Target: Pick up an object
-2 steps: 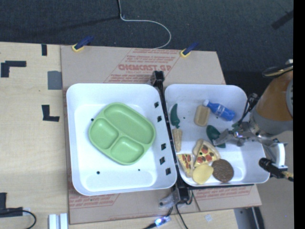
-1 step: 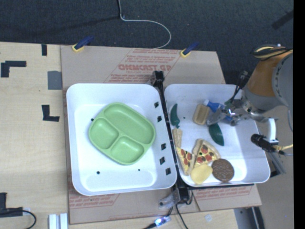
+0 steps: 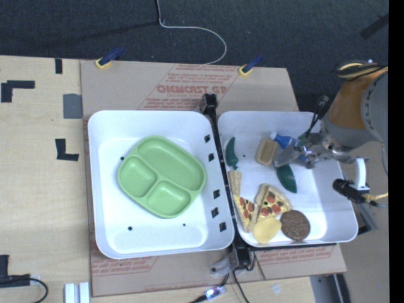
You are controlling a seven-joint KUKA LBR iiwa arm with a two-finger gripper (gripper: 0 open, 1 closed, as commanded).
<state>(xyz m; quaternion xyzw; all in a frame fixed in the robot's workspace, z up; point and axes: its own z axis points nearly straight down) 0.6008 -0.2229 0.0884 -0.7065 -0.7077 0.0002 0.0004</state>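
My gripper (image 3: 292, 154) reaches in from the right and sits low over the middle of the right bin (image 3: 328, 197). It is right next to a blue item (image 3: 281, 137) and just above a dark green vegetable (image 3: 287, 177). A tan block (image 3: 266, 151) lies just left of it. Nearer the front lie a pizza slice (image 3: 272, 201), a brown round patty (image 3: 295, 225) and a yellow piece (image 3: 266, 230). Nothing is visibly held between the fingers.
A light green divided plate (image 3: 162, 175) lies in the left bin (image 3: 107, 188). Along the right bin's left wall are a thin dark green pod (image 3: 231, 152), a tan ridged strip (image 3: 235, 182) and a second pizza-patterned strip (image 3: 243, 210). A cable (image 3: 192, 27) runs across the dark floor behind.
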